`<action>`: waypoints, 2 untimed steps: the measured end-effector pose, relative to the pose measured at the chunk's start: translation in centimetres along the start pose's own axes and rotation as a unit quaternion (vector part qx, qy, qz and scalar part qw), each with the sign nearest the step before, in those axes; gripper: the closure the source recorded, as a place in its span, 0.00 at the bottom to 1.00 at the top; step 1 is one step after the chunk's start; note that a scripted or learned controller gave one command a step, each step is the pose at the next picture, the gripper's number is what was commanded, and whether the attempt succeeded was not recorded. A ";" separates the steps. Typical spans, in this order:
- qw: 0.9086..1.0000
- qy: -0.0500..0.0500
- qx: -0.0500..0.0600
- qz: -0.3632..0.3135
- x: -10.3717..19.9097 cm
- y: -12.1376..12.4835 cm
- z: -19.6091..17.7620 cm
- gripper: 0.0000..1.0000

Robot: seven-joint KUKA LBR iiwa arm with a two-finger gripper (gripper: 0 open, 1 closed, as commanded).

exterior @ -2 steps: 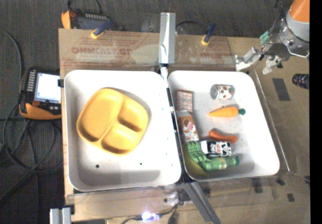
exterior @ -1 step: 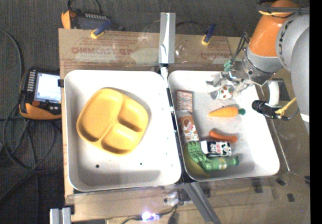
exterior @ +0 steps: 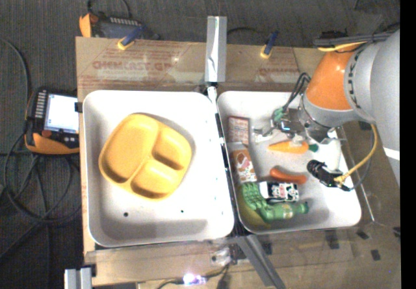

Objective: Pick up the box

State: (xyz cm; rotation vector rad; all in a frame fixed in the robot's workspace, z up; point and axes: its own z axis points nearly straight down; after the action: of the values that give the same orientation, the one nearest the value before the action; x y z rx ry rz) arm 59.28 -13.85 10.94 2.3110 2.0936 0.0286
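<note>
The box (exterior: pixel 238 130) lies ungrasped in the right bin (exterior: pixel 351 216); arm (exterior: pixel 338 86) near it, grip state untellable.

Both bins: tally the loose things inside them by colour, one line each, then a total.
Yellow: 1, the divided plate in the left bin
Orange: 1, the carrot
Red: 1, the chili
Green: 1, the bottle
Brown/red printed: 2, the box and packet
Total: 6

Box (exterior: pixel 238 130): small, reddish-brown, flat, near right bin's left wall, upper part.
</note>
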 end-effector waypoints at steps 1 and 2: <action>1.000 0.000 0.009 0.029 -0.3 -3.9 1.8 0.00; 1.000 -0.001 0.008 0.029 -0.4 -3.9 1.0 1.00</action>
State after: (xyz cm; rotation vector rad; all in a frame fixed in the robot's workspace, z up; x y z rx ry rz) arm 55.43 -13.88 9.87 2.3803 2.0334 0.0103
